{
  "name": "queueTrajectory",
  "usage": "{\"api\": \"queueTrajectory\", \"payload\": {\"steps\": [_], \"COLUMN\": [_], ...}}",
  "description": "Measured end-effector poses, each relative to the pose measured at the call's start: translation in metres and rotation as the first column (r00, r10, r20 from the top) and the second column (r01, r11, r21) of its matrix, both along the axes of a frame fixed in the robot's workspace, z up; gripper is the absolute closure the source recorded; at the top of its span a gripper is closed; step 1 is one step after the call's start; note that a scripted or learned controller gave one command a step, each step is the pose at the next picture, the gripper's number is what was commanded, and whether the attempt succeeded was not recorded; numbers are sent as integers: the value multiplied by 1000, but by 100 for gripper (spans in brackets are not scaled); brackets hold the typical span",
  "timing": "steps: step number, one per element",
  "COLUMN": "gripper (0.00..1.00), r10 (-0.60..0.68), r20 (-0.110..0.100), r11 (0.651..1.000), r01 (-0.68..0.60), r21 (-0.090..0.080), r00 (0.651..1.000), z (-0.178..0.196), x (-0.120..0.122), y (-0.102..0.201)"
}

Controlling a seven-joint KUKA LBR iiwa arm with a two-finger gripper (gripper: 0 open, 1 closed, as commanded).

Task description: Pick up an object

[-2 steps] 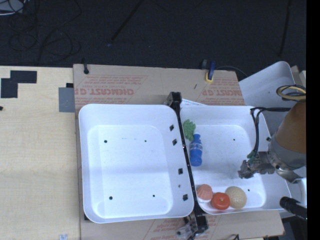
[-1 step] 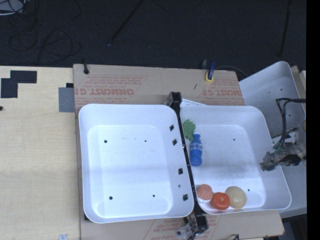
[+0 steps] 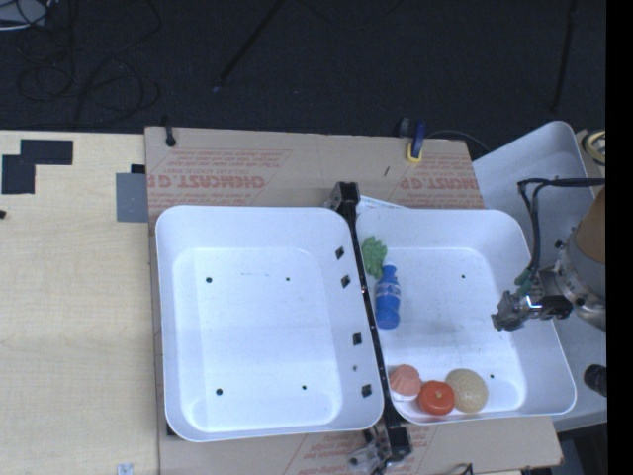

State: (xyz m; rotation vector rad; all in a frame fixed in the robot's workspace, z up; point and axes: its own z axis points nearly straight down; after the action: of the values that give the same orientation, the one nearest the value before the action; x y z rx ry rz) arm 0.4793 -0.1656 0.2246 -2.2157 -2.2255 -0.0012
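The gripper hangs over the right edge of the right bin, low near the bin wall, with the arm's orange band just showing at the frame's right side. From this slanted overhead view I cannot tell whether the jaws are spread or pressed together; they read as a small dark cluster, and nothing is visibly pinched between them.

The candidates for picking all lie in the right bin, well apart from the gripper. A blue bottle lies along the bin's left wall, touching or just beside a green leafy toy above it. In the near corner sit three rounded items close together: a pink piece, a red tomato-like ball and a tan ball, the red one touching its neighbours. The left bin lies alongside, the two parted by a black divider.

As a judgement, the task is at its start: no object is lifted and every item rests on the bin floor. What remains is to move over one item, descend, close on it and raise it. The tan ball lies nearest the gripper.
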Motion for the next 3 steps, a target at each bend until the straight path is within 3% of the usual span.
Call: {"api": "queueTrajectory", "payload": {"steps": [1, 2, 3], "gripper": [100, 100, 100], "r10": [-3, -2, -3], "r20": [3, 0, -16], "r11": [1000, 1000, 1000], "r01": [3, 2, 3], "r21": [-2, -1, 5], "r00": [1000, 1000, 1000], "z": [43, 51, -99], "x": [-3, -3, -7], "y": [2, 12, 47]}}
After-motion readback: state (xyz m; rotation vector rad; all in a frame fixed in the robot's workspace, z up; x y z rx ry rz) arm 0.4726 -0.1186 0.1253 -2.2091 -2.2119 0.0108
